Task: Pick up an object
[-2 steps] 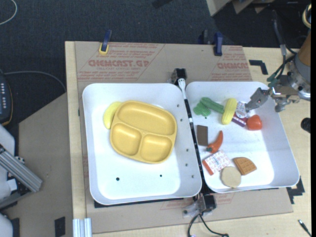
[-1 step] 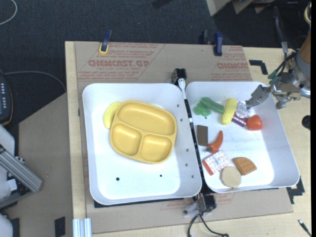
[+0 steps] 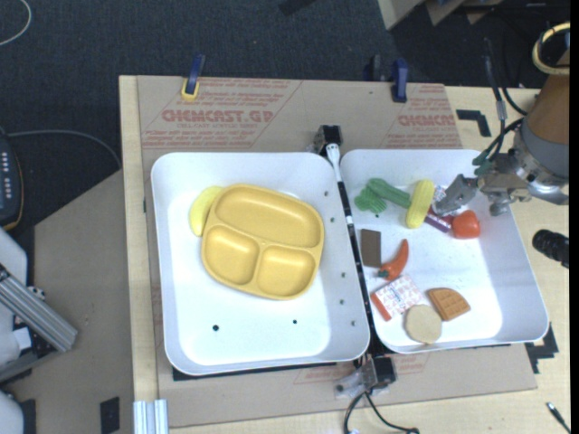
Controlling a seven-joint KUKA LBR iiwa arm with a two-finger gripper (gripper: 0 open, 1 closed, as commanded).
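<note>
At the near edge of the right bin (image 3: 529,307), a round pale disc (image 3: 422,324) and a slice of toast (image 3: 449,303) are seen lying touching, with a red-and-white packet (image 3: 394,294) just to their left. Farther in, a small red pepper (image 3: 396,259) and a brown block (image 3: 370,246) are set close to the divider between the bins.

The left bin (image 3: 181,242) is occupied by a yellow divided plate (image 3: 262,240), with a yellow banana-like piece (image 3: 201,208) tucked under its far-left rim.

Toward the far side of the right bin, a green vegetable (image 3: 381,193) and a yellow corn cob (image 3: 419,202) lie side by side, and a red tomato (image 3: 465,225) rests beside a small purple piece (image 3: 439,221). The gripper (image 3: 461,193) is held just above this group; whether it is spread or clenched cannot be told, and nothing is seen between its fingers.

The tomato is judged the likeliest target. As toy food it is probably light, stiff and smooth, so it may roll or slip; it is best taken across its widest part. The purple piece and the corn cob crowd its left side and could be caught or nudged, while its right side is open.
</note>
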